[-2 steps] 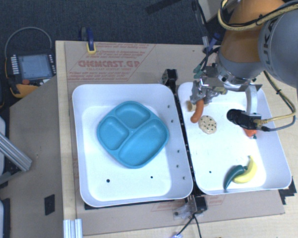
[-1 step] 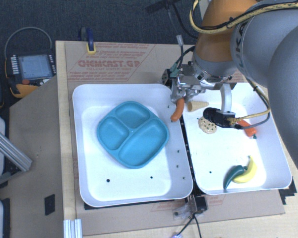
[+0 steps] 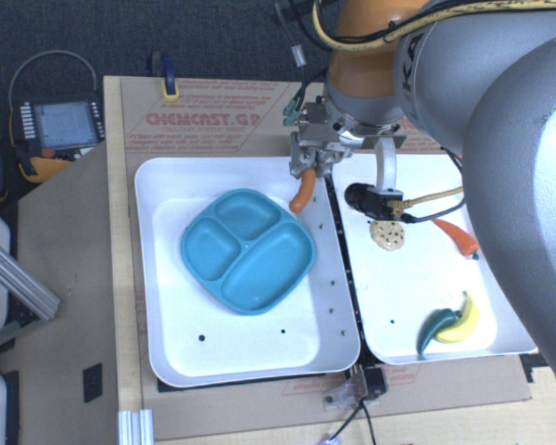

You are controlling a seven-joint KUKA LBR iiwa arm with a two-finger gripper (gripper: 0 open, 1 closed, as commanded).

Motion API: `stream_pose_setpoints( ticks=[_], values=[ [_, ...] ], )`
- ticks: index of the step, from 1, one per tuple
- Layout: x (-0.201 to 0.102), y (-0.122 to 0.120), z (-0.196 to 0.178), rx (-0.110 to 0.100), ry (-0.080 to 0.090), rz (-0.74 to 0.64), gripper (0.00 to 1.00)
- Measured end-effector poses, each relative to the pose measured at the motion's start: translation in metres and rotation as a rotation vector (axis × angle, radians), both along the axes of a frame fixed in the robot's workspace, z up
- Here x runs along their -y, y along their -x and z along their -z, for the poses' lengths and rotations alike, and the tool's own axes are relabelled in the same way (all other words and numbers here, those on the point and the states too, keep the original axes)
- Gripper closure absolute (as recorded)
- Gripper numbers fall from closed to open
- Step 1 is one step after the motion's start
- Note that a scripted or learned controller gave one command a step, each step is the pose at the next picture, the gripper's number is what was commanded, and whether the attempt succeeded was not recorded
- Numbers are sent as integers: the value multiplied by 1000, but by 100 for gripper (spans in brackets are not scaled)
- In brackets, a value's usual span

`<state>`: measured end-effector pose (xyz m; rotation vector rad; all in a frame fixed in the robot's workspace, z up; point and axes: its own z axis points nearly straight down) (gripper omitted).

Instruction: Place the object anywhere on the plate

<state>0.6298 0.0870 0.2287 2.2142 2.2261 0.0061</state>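
Above the blue plate's (image 3: 248, 261) upper right rim, claw (image 3: 308, 171) clamped on an orange carrot (image 3: 302, 194).

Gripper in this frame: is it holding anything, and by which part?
Yes. The gripper holds a small orange carrot-like object by its upper end; the rest hangs down near the blue plate's upper right edge.

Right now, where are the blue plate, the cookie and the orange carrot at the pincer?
blue plate (image 3: 248, 262): camera view, large compartment.
cookie (image 3: 387, 235): camera view, its middle.
orange carrot (image 3: 302, 193): camera view, mid-body below the pincer (image 3: 308, 167).
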Motion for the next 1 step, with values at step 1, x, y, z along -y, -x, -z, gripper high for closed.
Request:
stream_pose_setpoints(
  ticks=[1],
  values=[
    [3,1,0,-2,2,4,0]
  ],
)
